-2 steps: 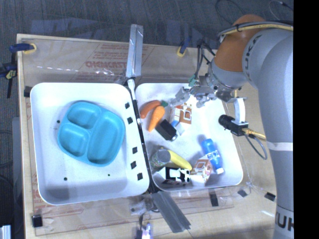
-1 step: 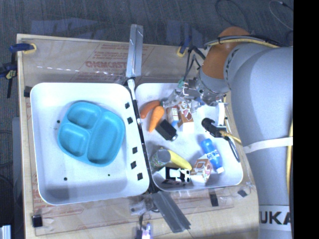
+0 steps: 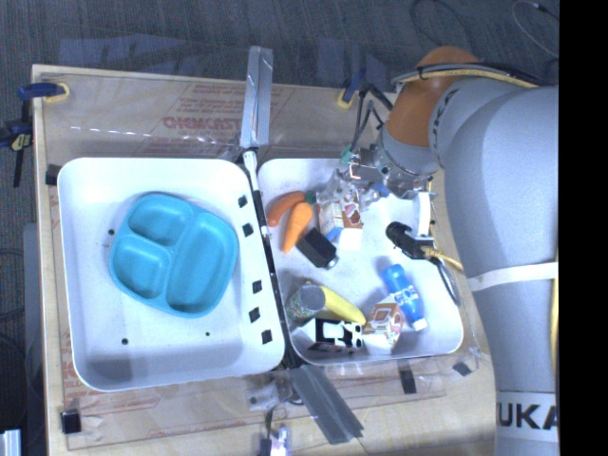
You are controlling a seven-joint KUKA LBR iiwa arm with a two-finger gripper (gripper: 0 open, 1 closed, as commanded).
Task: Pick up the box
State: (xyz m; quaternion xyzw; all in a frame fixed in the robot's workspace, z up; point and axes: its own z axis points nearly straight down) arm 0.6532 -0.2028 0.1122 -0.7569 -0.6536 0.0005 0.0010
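Your claw (image 3: 344, 190) is hanging over the back of the right bin (image 3: 446, 326); you cannot tell its grip state, the tips being lost in clutter. The small box (image 3: 348, 218), apparently white and brown, is lying directly beneath it. Two carrots (image 3: 291, 217) and a black block (image 3: 317, 248) are sitting just left. Nearer the front: blue bottle (image 3: 402, 297), banana (image 3: 338, 304), carton (image 3: 385, 322). The left bin (image 3: 85, 350) is holding a blue divided tray (image 3: 175, 253).

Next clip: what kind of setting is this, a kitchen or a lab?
Probably a robot lab bench for grasping trials: a KUKA arm reaches over two white bins, one full of toy food and small items, with clamps pinning a plastic sheet.
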